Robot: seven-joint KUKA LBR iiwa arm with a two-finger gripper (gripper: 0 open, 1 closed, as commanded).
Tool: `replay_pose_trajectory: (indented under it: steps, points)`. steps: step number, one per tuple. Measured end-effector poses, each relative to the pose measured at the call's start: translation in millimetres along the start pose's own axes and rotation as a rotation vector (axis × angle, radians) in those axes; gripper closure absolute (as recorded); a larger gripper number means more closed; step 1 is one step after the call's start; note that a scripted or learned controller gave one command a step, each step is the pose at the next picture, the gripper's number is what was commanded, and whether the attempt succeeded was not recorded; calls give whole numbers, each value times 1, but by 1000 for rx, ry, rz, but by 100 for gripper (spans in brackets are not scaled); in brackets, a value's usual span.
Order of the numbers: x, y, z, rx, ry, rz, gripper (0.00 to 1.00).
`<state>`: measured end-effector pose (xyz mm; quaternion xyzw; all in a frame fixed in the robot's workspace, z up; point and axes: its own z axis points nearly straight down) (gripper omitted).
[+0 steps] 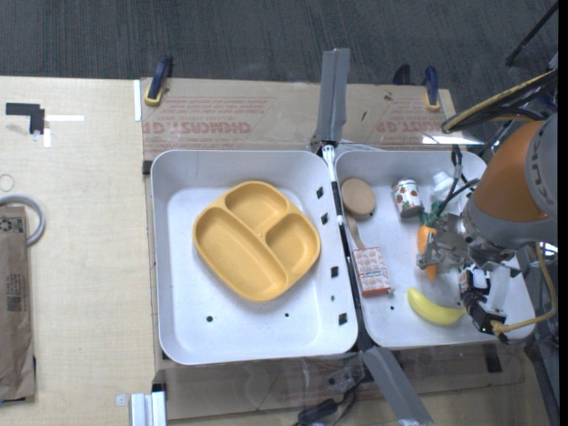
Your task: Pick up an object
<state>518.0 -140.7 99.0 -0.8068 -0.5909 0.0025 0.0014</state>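
Bins sit side by side on my worktop (80, 264). The left bin (177, 327) holds a yellow tray (257, 240). In the right bin (390, 327), going left to right, I see a brown round thing (358, 197), a red packet (372, 271), a small can (407, 197), a banana (434, 309) and an orange thing (427, 240). My pincer (441, 254) hangs over the orange thing, at about 12 o'clock from the banana. I cannot tell how it is set. I think I should go straight down, slowly, and squeeze around the middle.
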Motion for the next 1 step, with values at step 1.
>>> replay_pose_trajectory:
  steps: [1]
  points:
    - [100,63,-93,-5,-1,-166,100]
